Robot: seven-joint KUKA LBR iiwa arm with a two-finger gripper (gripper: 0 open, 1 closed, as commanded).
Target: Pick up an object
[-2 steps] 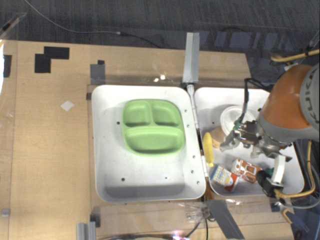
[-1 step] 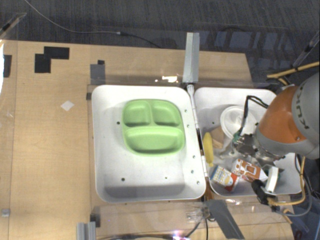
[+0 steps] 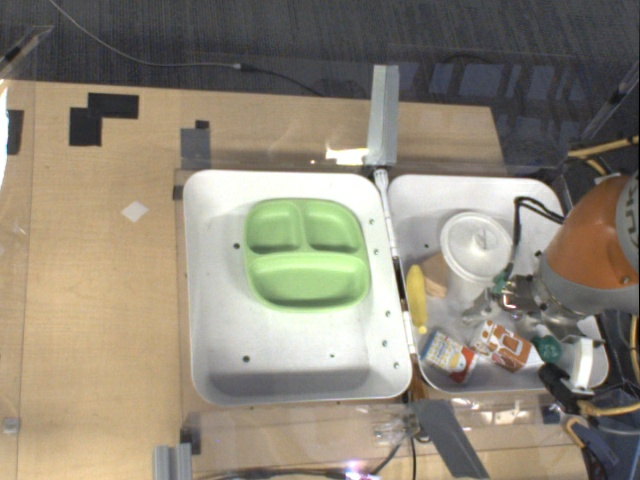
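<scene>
The wooden bench (image 3: 100, 298) stands on dark carpet (image 3: 300, 18); whether the jaws (image 3: 505, 298) are spread, I cannot tell.

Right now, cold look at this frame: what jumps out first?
The green divided tray stands out, sitting alone in the middle of the left bin. Next is the arm's orange band at the right edge, above the right bin, where a white lidded cup, a yellow banana-like item and some small colourful packets crowd together.
</scene>
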